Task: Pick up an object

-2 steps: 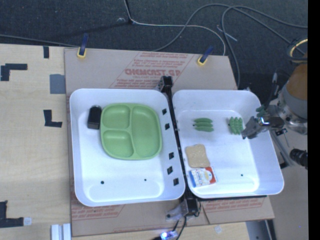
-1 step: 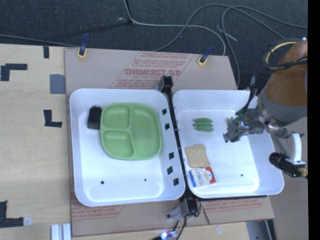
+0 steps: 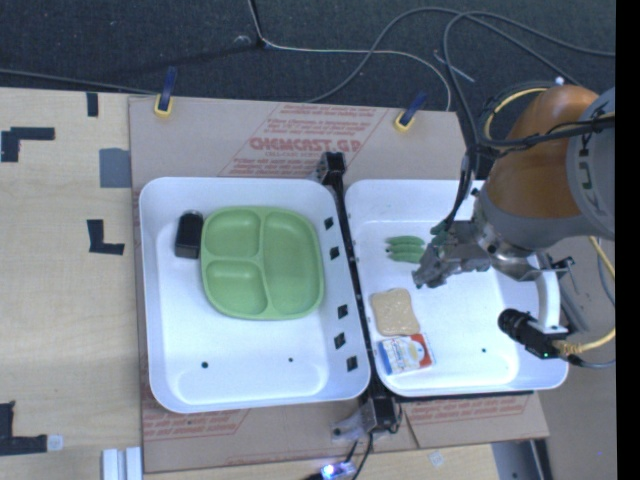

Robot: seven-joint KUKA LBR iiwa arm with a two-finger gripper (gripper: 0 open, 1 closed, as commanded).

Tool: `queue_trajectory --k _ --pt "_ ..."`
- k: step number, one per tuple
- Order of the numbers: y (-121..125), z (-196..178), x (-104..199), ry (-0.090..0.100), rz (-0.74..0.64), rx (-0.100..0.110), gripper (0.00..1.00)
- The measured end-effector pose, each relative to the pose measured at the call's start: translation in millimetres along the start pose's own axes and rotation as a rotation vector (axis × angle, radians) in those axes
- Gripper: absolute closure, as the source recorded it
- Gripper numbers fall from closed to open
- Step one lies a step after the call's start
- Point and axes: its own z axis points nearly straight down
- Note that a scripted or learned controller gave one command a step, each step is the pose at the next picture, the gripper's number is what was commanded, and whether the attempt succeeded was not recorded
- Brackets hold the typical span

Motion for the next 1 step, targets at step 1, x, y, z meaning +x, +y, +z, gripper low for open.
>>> queue_trajectory --k 1 --pt "0.6 11.0 54.9 0.0 -0.001 0.001 1.0"
